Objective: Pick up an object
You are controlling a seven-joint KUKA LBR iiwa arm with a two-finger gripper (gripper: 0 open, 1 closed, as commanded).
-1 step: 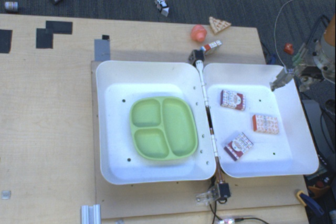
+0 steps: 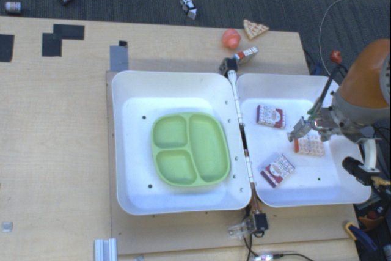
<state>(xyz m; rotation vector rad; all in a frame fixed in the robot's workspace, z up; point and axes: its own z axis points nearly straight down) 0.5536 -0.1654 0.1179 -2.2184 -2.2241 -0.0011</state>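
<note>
Three small red-and-white packets lie in the right bin (image 2: 342, 189): one at the back left (image 2: 270, 115), one at the front left (image 2: 278, 169), and one mid-bin (image 2: 311, 147). My gripper (image 2: 310, 131) hangs over the middle of that bin, just above the back edge of the mid-bin packet. Its fingers (image 2: 299, 130) are spread open, with nothing between them. The grey arm with its orange band (image 2: 366, 79) comes in from the right and hides the bin's far right corner.
The left bin (image 2: 122, 150) holds a green three-compartment plate (image 2: 190, 150). A hinge ridge (image 2: 241, 131) divides the two bins. Behind the bins lie a red ball (image 2: 231, 38), a toy pizza slice (image 2: 255, 28) and a small marker (image 2: 244, 55).
</note>
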